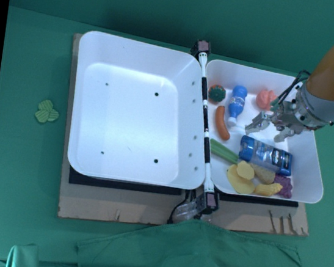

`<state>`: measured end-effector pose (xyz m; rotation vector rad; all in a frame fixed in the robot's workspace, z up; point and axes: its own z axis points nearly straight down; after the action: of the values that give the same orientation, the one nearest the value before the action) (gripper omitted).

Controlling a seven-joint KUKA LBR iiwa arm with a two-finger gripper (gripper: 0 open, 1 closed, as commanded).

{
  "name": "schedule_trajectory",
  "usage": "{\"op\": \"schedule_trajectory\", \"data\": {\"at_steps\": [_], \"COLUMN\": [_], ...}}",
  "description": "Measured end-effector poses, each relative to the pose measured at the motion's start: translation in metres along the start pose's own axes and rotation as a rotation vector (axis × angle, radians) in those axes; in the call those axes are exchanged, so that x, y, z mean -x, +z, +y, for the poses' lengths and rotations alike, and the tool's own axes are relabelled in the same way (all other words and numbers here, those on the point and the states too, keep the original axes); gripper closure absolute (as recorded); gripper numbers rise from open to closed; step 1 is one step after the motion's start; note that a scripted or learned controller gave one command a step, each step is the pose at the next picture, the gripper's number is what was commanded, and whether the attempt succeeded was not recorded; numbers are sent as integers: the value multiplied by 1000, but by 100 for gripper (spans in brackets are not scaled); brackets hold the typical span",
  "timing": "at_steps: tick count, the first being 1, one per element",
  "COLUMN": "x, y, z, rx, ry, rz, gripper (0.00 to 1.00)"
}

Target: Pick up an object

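The right bin (311, 162) holds several small objects: a blue bottle (237, 103), a green and red ball (216, 93), an orange sausage (221, 122), an orange-pink lump (264, 98), a blue can (265, 154) lying on its side, a green stick (223, 150), yellow pieces (244, 176) and purple grapes (283, 183). My gripper (269, 127) hovers over the bin's upper right, above the blue can and to the right of the bottle. Its fingers (257, 122) are spread, with nothing between them.
The left bin (134, 110) sits beside the right one, with a black and white divider bar (205, 123) between them. Both rest on a cardboard sheet (113, 205). A green leaf-shaped item (47, 111) lies on the cloth far left. Folded green cloth (199, 258) lies in front.
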<state>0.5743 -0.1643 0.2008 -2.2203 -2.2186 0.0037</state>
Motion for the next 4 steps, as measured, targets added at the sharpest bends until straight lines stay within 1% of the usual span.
{"op": "schedule_trajectory", "data": {"at_steps": [1,2,3,4], "x": [-9,-35,-33,-33], "y": [17,12,0,-1], "z": [69,87,87,88], "rx": [15,1,3,7], "ry": [-1,2,5,5], "rz": [-5,-2,-4,-6], "gripper": [0,0,100,0]}}
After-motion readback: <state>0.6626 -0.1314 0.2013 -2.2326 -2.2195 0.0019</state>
